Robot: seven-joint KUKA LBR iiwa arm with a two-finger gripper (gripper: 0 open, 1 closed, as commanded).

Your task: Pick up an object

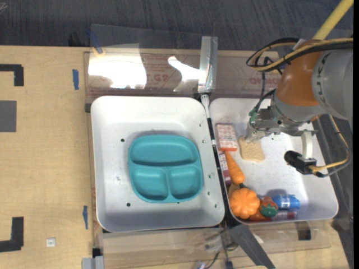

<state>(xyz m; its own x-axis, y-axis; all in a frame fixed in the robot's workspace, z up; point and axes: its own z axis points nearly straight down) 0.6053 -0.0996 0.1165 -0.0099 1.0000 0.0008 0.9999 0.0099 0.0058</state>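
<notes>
Item: tan cracker-like slab (252,151), flat in the right bin (320,203), beside the pink packet (226,137). Step in hand, as you may judge it: approach and descent; lifting is not yet done. Next move calls for closing squarely on the slab's edges. Tool (253,132): poised at the slab's upper edge; its spread you cannot tell, and nothing visibly held.

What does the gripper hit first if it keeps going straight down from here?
Probably the tan cracker-like slice in the right bin: the gripper sits right above its upper edge. Height gap unclear from this slanted view.
</notes>
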